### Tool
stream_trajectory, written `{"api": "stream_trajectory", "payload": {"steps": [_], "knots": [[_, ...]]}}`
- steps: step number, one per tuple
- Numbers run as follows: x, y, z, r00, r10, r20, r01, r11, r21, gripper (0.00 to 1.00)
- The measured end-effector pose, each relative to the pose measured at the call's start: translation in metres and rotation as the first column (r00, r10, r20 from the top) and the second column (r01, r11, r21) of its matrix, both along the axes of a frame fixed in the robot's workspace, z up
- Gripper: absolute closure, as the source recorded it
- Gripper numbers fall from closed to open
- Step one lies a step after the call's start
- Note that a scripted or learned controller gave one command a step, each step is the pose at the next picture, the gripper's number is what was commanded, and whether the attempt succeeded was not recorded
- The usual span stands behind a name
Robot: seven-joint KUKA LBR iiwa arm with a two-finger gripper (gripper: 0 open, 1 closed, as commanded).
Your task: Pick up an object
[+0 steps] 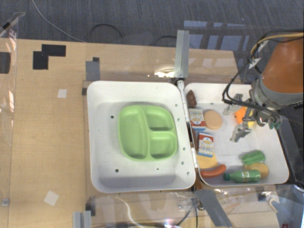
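Observation:
My gripper point(243, 127) hangs over the upper right part of the right bin point(283, 167), under the grey wrist with the orange band. A small orange object point(241, 113) lies right beside it, partly covered by the wrist. To its left lie a round tan bun point(213, 119) and a red-and-white carton point(196, 118). Below them sits a second carton point(205, 144). Near the bin's front are a yellow piece point(206, 161), a red sausage point(212, 170), a green bottle point(243, 176), a green pepper point(252, 156) and a yellow-orange item point(260, 168).
The left bin point(102, 170) holds a green divided plate point(146, 132). A small brown item point(191, 98) lies in the right bin's far left corner. A raised divider point(187, 127) separates the bins. Black cables point(232, 87) loop from the wrist.

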State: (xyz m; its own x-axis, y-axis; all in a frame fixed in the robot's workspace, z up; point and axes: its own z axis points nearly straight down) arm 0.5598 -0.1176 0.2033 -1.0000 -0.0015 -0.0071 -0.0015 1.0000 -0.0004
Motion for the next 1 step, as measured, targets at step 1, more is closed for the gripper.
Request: {"api": "stream_trajectory", "payload": {"steps": [1], "knots": [[-0.0153, -0.0454, -0.1063, 1.000, -0.026, 0.005, 0.026, 1.000, -0.001, 0.00]]}}
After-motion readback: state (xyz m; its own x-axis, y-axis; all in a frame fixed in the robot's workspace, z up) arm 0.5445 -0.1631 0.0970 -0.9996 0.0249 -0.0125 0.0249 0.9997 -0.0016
